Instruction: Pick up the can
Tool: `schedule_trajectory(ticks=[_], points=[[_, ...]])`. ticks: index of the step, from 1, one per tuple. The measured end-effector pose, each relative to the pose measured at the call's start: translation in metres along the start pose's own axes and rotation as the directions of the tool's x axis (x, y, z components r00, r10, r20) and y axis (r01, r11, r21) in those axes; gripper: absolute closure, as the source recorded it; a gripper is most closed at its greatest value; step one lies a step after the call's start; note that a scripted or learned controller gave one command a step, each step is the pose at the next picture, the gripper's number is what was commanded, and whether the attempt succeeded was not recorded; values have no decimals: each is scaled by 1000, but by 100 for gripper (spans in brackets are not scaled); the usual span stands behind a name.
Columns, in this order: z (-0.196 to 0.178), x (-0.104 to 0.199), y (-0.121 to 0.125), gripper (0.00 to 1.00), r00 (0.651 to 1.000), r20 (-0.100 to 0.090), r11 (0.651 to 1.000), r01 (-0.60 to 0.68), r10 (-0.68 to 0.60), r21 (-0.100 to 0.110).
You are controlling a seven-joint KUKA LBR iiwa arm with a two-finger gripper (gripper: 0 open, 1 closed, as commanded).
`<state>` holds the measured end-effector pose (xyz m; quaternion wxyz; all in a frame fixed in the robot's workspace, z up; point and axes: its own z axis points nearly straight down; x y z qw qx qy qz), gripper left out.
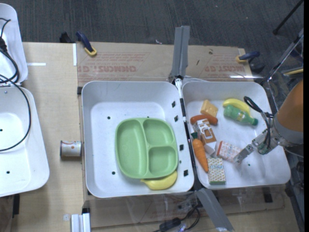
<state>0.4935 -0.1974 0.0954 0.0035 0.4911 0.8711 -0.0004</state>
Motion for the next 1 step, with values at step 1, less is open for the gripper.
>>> schedule_trajectory(ticks=[1], points=[[0,-5,50,0,998,0,998,-56,56,-4]])
